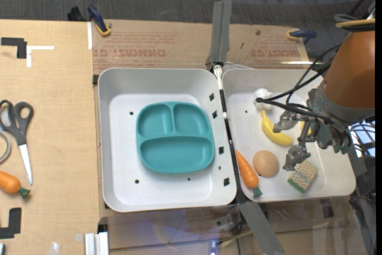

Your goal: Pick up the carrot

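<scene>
The orange carrot (pixel 247 171) with its green tip is lying slanted along the right bin's (pixel 340 188) left wall. The end effector (pixel 296 151) is hanging open and gripping nothing, just over the sponge (pixel 303 176).

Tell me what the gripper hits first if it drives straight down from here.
Probably the yellow-and-green sponge block: the gripper hangs just over its upper-left edge in the right white bin. Depth is unclear. The orange carrot lies off to the left, outside that line.
</scene>
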You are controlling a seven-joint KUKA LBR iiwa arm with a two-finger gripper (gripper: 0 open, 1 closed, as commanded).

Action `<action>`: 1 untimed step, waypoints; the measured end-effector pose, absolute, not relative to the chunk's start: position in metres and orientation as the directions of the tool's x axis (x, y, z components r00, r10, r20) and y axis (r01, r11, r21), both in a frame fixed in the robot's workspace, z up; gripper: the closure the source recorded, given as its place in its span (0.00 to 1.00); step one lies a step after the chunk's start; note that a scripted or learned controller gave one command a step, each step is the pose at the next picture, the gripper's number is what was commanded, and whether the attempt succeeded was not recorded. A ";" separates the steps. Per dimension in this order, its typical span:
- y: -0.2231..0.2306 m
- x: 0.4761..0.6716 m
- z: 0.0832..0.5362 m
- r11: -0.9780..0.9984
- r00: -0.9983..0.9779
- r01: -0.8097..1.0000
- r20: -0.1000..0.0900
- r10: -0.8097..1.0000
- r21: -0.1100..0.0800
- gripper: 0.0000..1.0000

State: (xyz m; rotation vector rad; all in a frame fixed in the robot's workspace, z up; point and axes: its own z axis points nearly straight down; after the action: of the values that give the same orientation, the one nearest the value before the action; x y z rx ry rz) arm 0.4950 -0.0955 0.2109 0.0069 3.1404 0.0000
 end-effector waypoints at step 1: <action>-0.032 0.478 0.194 0.996 -0.996 0.090 0.000 0.090 0.001 0.00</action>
State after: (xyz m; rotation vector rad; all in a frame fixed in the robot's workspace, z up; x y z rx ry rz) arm 0.4783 -0.0323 0.1939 0.1415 3.1385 0.0008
